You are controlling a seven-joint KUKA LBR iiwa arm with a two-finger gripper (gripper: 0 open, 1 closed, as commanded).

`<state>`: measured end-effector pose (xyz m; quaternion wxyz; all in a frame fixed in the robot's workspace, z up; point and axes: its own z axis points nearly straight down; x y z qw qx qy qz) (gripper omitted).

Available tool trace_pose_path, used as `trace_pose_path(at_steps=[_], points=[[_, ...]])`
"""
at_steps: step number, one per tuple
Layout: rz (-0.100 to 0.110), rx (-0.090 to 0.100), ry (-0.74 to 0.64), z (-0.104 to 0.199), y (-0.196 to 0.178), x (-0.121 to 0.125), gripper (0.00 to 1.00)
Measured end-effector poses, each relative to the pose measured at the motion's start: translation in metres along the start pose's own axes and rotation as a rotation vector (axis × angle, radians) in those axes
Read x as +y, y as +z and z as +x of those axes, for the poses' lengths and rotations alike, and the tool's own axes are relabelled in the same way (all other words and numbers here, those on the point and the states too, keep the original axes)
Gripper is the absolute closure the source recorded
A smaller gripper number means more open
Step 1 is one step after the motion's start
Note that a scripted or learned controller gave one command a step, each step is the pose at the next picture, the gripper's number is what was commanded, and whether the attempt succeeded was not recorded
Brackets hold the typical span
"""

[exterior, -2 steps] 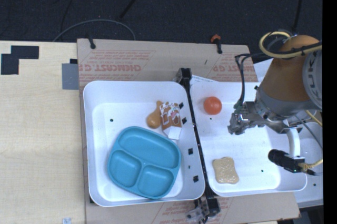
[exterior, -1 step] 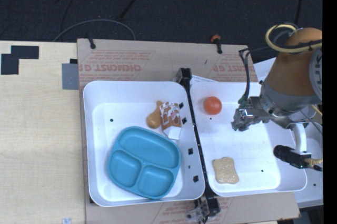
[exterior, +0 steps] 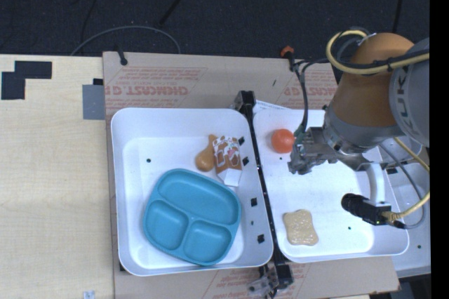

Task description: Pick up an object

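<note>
My gripper (exterior: pixel 300 161) hangs low in the right bin (exterior: pixel 330 248), near its left side. An orange-red ball (exterior: pixel 282 140) lies just up and left of the gripper, close beside it. A beige flat biscuit-like piece (exterior: pixel 300 227) rests near the right bin's front edge, below the gripper. In the left bin (exterior: pixel 133 143) a blue divided plate (exterior: pixel 191 215) fills the front part. A brown-and-white patterned packet (exterior: pixel 226 154) and a small tan rounded piece (exterior: pixel 204 159) sit behind the plate.
A black divider (exterior: pixel 257 178) runs between the two bins. The arm's orange band and grey wrist (exterior: pixel 372 90) cover the right bin's back right part. Cardboard (exterior: pixel 189 83) lies under the bins; dark floor with cables lies beyond.
</note>
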<state>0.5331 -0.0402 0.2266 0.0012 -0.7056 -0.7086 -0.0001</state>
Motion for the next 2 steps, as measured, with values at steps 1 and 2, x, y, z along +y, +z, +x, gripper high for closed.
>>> trace_pose_path(at_steps=[1,2], points=[[0.004,0.0,0.002,0.047,0.01,-0.011,1.0],[0.001,-0.001,0.0,0.098,-0.002,-0.019,1.0]])
